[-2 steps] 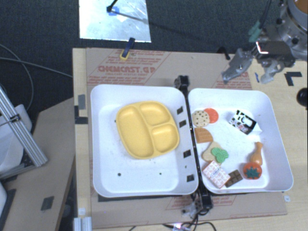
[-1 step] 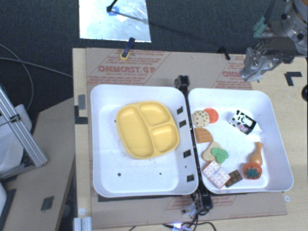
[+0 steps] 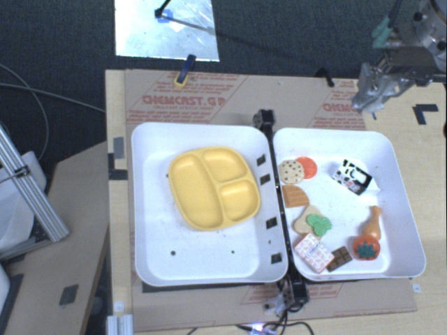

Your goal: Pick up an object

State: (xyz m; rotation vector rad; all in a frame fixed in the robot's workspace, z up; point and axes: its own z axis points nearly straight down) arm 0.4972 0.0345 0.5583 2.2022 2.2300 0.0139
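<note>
Gripper parked above the right bin, nothing picked yet.

Nearest the camera, at about 5 o'clock in the right bin point(image 3: 401, 187), sat a chocolate piece point(image 3: 340, 257), a pink wafer point(image 3: 313, 252) and a tomato-looking toy point(image 3: 366, 247), with a drumstick point(image 3: 374, 220) just above. Further up came a green-topped cookie point(image 3: 314, 222), a bread slice point(image 3: 294, 196), a round cracker and red disc point(image 3: 298, 169), and a black-and-white carton point(image 3: 353, 176) lying on its own. The left bin point(image 3: 150, 187) held a yellow divided plate point(image 3: 213, 187). Farthest back, at 2 o'clock, the gripper point(image 3: 368, 96) hung outside the bin; honestly couldn't tell if its claw was apart or together. I'd go for the carton: most clearance, so come straight down over it.
</note>
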